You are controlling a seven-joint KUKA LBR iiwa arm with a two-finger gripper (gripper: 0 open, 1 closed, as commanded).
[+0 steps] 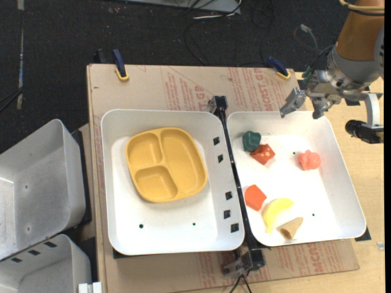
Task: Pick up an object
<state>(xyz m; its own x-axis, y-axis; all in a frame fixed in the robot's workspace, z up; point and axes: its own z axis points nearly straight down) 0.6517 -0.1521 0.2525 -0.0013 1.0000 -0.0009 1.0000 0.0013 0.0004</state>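
Six small toys lie loose in the right bin, among them a pink toy nearest the gripper. It hovers above the bin's far edge, fingers spread and holding nothing, seemingly poised to descend.

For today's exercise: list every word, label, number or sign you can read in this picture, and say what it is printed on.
Cardboard sheet under the bins: red printed lettering along its top and bottom edges, seen upside down or mirrored, too broken to read with certainty.
Yellow divided plate, toys and both white bins: no text visible.
Arm's orange band: no readable marking.
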